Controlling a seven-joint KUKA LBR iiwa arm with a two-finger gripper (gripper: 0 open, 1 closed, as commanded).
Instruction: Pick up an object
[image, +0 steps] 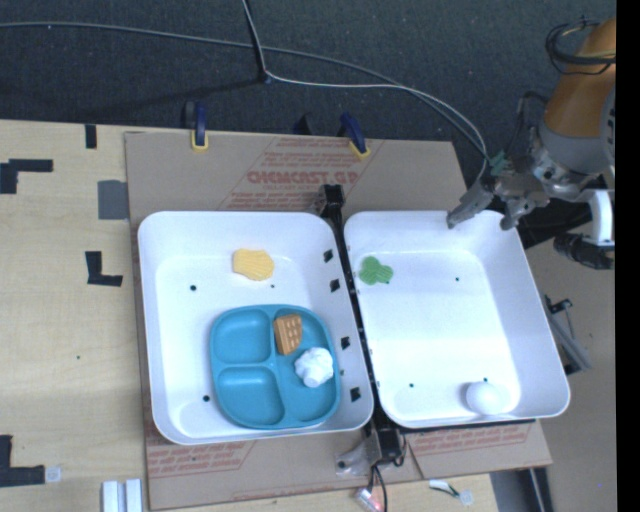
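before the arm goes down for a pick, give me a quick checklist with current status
1. Gripper carries nothing: ok, its fingers are spread with nothing between them.
2. Gripper above a target: not ok, it hangs at the far right corner of the right bin, away from every object.
3. Targets in the right bin unobstructed: ok, the green piece and the white ball lie apart on bare floor.
4. White ball graspable: cannot tell, it sits close to the near wall.
5. Left bin items: the yellow piece lies free; the waffle piece and white lump sit in the blue tray, harder to reach.

Tool (484, 212) open, fingers spread, empty.
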